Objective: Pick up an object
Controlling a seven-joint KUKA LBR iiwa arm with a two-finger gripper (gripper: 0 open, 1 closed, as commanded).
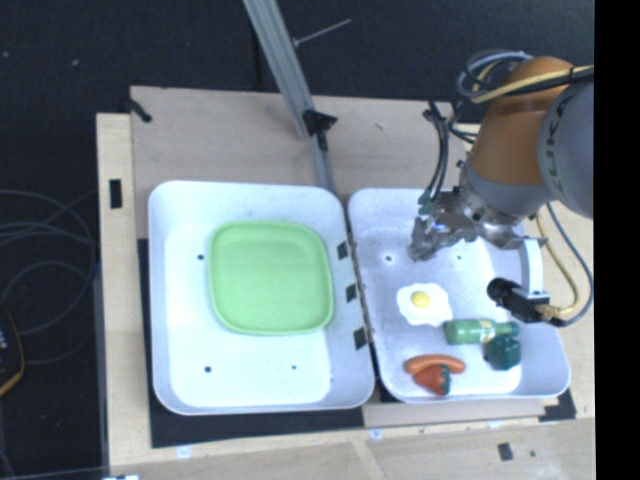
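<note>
While the arm (520, 138) reaches in from the right, its gripper (432, 236) hangs over the upper part of the right bin (385, 268), pointing down toward bare white floor. Nothing can be seen between its tips, and how wide it stands cannot be told from this angle.

Just below the gripper, apart from it, lies a fried egg (423, 302), white with a yellow yolk. Right of the egg and a little lower lies a green bottle (476, 330) on its side; its pale label is too small to read. Touching the bottle's right end sits a dark green lump (503, 352), its kind unclear. Near the bin's front edge rests a red-orange thing (435, 370), its shape hard to make out. A black part (505, 293) on the arm's cabling hangs over the bin's right side.

Across the divide, the left bin (180, 298) carries a light green plate (271, 277), lying flat. Both bins sit on a tan bench (220, 138). No writing is legible anywhere.
</note>
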